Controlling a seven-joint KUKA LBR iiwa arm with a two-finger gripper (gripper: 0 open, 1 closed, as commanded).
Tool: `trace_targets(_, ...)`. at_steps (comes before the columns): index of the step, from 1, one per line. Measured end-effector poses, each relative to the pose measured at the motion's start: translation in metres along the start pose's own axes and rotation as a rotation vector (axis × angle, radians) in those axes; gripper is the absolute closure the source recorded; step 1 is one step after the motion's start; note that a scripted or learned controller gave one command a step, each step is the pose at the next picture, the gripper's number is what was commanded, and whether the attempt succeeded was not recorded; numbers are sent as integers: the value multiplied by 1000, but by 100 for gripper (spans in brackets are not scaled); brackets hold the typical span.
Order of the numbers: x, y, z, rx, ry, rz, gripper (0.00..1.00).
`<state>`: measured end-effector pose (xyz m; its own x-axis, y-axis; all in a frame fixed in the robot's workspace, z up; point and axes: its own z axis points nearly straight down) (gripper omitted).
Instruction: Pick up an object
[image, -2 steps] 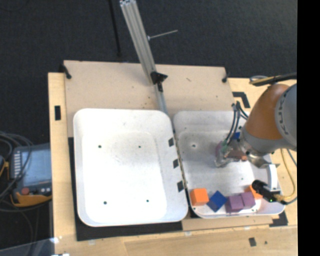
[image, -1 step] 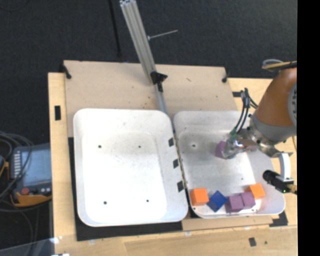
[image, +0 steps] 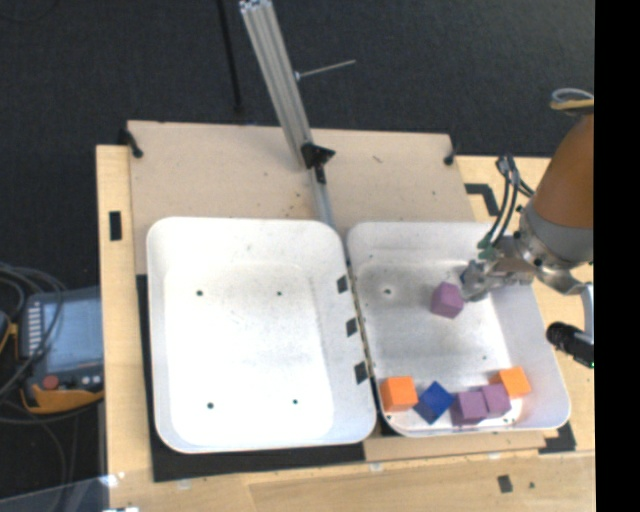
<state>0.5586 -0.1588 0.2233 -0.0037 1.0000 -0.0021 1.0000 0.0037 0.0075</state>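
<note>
A purple cube (image: 447, 299) sits in the upper middle of the right bin (image: 400, 250), right at the lower-left tip of my gripper (image: 477, 279). The cube meets the gripper's end, but whether it is gripped is not visible. The grey arm with its orange band comes in from the right edge above the bin's right wall. Along the bin's front wall lie an orange cube (image: 399, 392), a blue cube (image: 434, 401), two purple cubes (image: 470, 407) (image: 495, 399) and another orange cube (image: 515, 381).
The left bin (image: 160, 330) stands beside the right one, with a dark divider between them. A slanted metal rail (image: 285, 90) rises from the back of the bench. A black part (image: 570, 343) sticks in at the right bin's right edge.
</note>
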Motion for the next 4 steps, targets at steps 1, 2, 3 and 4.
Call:
trace_targets(1, 43, -2, 2, 6, 2, -2, 100)
trace_targets(2, 99, 7, -5, 5, 4, -5, 100)
trace_targets(3, 161, 0, -4, 7, 4, -4, 100)
trace_targets(4, 215, 3, -17, 6, 4, -5, 100)
